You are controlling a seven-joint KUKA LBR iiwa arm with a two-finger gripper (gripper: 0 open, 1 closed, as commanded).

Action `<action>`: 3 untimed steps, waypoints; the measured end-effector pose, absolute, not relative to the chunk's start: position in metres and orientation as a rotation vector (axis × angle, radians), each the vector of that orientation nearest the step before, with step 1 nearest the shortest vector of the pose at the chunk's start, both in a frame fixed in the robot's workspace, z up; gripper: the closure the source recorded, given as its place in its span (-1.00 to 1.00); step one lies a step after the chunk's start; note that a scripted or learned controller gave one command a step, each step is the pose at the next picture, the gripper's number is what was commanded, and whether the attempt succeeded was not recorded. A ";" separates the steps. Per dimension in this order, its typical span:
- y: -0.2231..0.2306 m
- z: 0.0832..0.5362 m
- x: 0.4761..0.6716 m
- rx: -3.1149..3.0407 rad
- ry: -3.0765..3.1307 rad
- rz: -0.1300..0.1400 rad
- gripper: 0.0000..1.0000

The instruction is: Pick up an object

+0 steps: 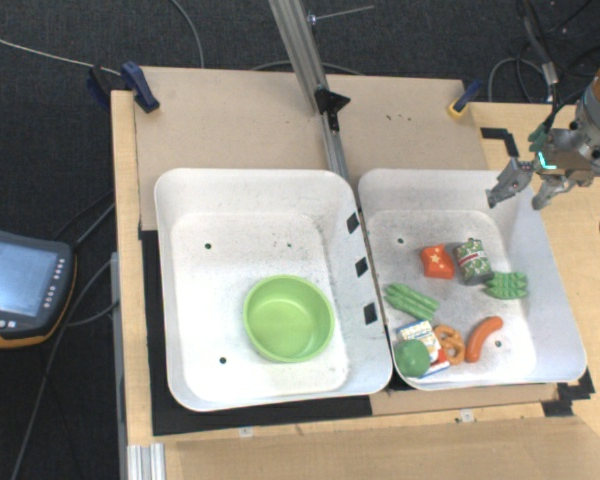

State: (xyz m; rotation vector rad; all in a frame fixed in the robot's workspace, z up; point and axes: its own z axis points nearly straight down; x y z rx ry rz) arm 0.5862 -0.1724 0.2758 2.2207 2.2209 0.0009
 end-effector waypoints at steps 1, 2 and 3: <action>-0.172 0.276 0.586 2.221 2.221 0.001 -1.00; -0.167 0.217 0.592 2.223 2.225 -0.004 -1.00; -0.172 0.172 0.595 2.223 2.223 -0.003 -1.00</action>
